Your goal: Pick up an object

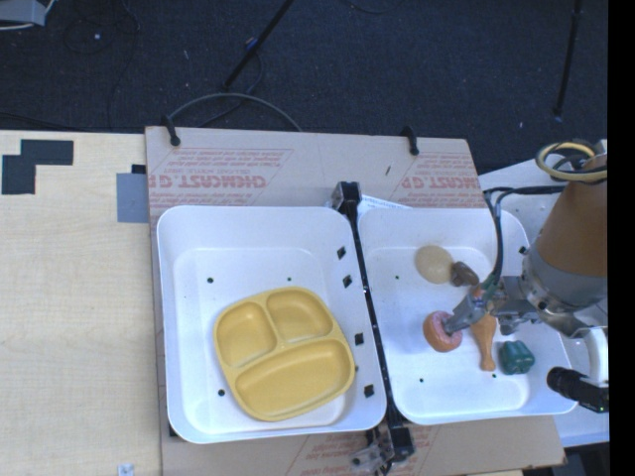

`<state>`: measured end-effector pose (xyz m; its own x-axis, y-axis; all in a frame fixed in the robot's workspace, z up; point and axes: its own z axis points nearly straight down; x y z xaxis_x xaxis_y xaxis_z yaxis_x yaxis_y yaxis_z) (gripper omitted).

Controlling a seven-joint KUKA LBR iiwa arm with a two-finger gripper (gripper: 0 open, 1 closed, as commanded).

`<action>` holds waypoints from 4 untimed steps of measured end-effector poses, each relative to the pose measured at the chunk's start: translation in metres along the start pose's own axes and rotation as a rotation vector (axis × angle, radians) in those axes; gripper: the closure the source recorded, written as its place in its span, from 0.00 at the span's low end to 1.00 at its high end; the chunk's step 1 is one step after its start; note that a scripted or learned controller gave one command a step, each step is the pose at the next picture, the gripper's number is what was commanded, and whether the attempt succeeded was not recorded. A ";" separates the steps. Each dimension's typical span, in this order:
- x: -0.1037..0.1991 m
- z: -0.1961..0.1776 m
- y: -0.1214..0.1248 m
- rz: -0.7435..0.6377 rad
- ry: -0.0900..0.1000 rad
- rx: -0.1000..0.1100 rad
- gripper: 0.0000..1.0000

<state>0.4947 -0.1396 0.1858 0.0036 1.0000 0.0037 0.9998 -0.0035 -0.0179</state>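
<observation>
Gripper is low in the right bin, right at the pink doughnut-shaped toy. Can't tell whether it grips anything. Yellow divided plate sits in the left bin.

Cardboard sheet under the bins — red print, upside down, reads "CHEMCRZT"

2 bins side by side: the left bin holds a tray; the right bin holds a ball, donut, drumstick and block.
</observation>
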 end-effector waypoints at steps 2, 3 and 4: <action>0.011 0.050 0.005 -0.004 0.000 -0.009 0.00; 0.008 0.095 0.007 0.001 -0.005 -0.018 0.00; 0.014 0.082 0.009 -0.003 0.009 -0.018 1.00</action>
<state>0.5023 -0.1250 0.1037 0.0009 0.9999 0.0130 1.0000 -0.0009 0.0003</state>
